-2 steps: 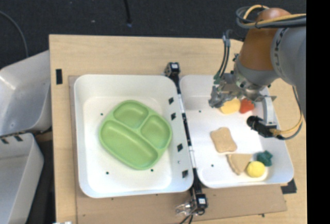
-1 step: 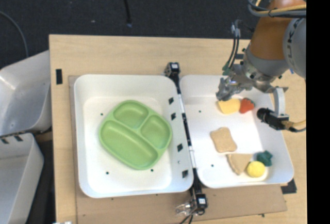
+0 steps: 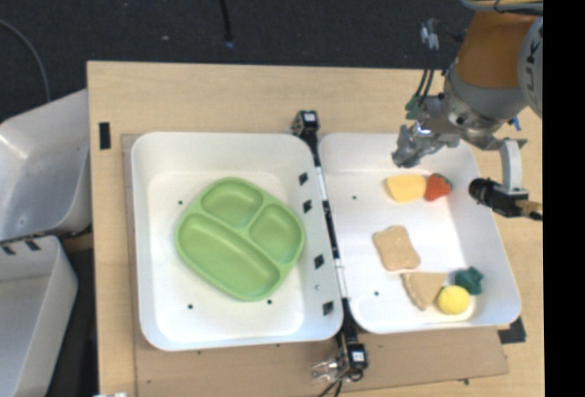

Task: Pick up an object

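A wooden surface (image 3: 228,98) carries two shallow white bins side by side, seen from above at a slant. The left bin (image 3: 155,295) holds a light green plate (image 3: 239,238) with three compartments, lying flat near the bin's middle. The right bin (image 3: 366,166) holds several small toy foods. Toward its far side lies a yellow block (image 3: 406,187), rounded and shaped like a wedge of cheese, with a small red piece (image 3: 439,187) touching its right end. Near the middle of the bin lies a tan slice of bread (image 3: 396,248), roughly square with soft corners. At the near right corner sits a second tan slice (image 3: 420,288), partly overlapped by a bright yellow ball (image 3: 453,299), and a small dark green piece (image 3: 470,278) rests just beside the ball on its far right. The grey arm with an orange band (image 3: 489,48) reaches in from the right. Its gripper (image 3: 411,148) hangs over the far part of the right bin, just beyond the yellow block, tips pointing down. Nothing is seen between its tips, and whether it is wide or narrow I cannot tell, since the tips are small and dark against the bin. A black part (image 3: 494,194) sticks out over the bin's right edge.
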Available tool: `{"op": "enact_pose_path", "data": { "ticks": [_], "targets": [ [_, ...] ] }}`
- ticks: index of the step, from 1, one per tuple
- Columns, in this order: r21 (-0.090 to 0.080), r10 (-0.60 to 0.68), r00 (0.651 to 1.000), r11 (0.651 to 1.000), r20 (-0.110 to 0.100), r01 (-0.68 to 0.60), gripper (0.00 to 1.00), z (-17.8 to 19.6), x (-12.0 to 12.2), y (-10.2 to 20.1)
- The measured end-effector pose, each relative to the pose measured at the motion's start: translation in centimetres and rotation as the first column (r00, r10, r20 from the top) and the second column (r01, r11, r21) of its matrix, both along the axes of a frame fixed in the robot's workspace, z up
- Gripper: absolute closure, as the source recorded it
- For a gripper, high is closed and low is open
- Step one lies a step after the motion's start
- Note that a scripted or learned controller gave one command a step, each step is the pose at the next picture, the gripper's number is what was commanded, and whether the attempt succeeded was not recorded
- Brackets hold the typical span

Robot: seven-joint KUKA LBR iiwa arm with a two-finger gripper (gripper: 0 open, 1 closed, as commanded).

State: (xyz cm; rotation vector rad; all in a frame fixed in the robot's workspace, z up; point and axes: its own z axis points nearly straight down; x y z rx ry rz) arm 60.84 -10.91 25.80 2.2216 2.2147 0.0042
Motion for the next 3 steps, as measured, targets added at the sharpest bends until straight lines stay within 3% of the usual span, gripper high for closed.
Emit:
{"op": "enact_pose_path", "data": {
  "ticks": [2,3],
  "targets": [
    [0.002,0.011,1.0,1.0,-0.004,-0.011,1.0,-0.2,1.4,12.3],
    [0.001,0.009,1.0,1.0,-0.006,-0.009,1.0,-1.5,1.8,16.9]
  ]
}}
